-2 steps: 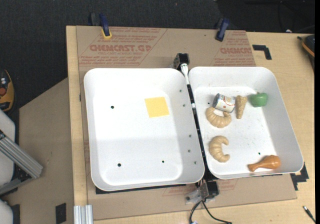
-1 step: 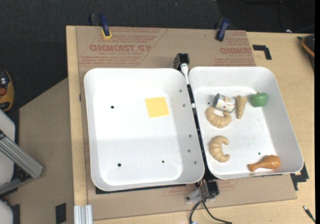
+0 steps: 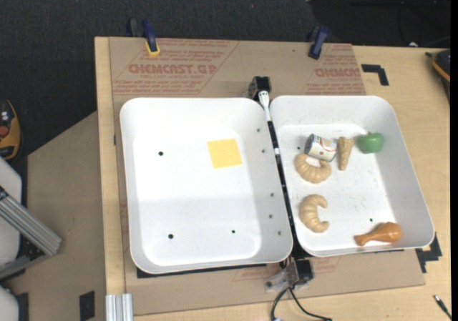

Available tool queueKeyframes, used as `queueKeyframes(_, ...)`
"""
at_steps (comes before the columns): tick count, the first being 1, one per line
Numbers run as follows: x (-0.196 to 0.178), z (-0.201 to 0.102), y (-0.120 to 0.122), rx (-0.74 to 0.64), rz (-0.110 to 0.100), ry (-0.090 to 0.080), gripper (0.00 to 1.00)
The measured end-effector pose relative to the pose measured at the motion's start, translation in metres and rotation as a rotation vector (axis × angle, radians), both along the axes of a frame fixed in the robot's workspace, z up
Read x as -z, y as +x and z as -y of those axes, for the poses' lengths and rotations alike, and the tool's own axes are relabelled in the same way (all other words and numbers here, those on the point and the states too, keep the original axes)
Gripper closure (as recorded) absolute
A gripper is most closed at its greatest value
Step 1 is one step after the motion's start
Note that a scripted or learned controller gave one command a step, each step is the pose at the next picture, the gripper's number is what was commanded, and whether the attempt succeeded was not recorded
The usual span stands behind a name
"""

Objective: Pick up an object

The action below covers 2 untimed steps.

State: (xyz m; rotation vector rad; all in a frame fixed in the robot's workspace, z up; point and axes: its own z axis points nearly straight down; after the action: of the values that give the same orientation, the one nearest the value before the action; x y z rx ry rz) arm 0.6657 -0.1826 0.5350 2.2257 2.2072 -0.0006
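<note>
Drumstick [image 3: 379,234] in right bin [image 3: 401,126] — long axis near-horizontal, thin end left

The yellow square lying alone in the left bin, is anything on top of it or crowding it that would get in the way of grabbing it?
Nothing visible does. The yellow square lies flat on the floor of the left bin, uncovered and apart from the walls. All the other items sit in the right bin.

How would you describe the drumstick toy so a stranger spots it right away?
Look in the right white bin, down at its near right corner. The orange-brown plastic chicken drumstick lies there alone, right of the lower tan croissant. It's the only thing with a round end tapering to a thin handle.
</note>
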Motion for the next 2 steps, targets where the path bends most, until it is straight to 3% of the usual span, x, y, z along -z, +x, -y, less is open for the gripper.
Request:
queueKeyframes(1, 0.071, 0.003, 0.000, -0.007, -0.012, 0.006, 1.00)
queueKeyframes(2, -0.006, -0.007, 0.001, -0.010, 0.008, 0.001, 1.00)
